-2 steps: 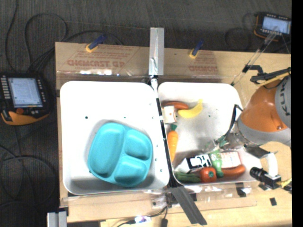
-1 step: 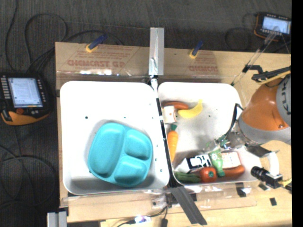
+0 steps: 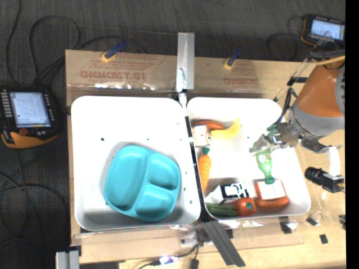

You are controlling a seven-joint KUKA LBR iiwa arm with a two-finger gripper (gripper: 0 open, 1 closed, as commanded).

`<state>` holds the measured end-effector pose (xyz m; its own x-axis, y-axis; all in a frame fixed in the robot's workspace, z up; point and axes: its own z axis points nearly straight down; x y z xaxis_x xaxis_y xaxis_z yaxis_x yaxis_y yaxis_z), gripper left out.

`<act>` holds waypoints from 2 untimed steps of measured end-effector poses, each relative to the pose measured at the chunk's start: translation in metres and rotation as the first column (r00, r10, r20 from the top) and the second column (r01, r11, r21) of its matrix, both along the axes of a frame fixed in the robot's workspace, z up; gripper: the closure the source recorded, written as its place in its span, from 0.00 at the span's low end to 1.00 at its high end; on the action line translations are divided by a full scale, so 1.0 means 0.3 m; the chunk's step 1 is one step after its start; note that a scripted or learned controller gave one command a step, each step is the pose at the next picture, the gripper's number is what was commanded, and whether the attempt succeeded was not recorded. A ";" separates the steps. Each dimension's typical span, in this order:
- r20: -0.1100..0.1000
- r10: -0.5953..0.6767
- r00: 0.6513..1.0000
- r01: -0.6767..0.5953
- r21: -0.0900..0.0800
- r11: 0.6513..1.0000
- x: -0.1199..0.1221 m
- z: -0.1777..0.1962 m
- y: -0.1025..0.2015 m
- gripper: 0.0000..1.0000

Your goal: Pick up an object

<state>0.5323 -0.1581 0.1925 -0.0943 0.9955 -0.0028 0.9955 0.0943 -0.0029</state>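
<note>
Hovering over the right bin (image 3: 291, 122), end effector (image 3: 268, 143) sits near the bin's right wall — can't tell how it's set or if it holds anything.

A green bottle (image 3: 265, 164) lies just below it, w/ a red-orange block (image 3: 272, 193) beside the bin's front-right corner. Carrot (image 3: 205, 170) along the left wall, banana (image 3: 227, 130) toward the back, tomato (image 3: 245, 206) and green pepper (image 3: 221, 209) at the front edge. Left bin (image 3: 90, 116) — a blue divided plate (image 3: 143, 181) near its front.
</note>
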 end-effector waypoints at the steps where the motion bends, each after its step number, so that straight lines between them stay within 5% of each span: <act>1: 0.001 0.285 0.958 -0.285 0.002 0.958 -0.027 -0.267 0.098 1.00; 2: 0.000 -0.057 0.998 0.057 0.000 0.998 0.114 -0.032 0.253 1.00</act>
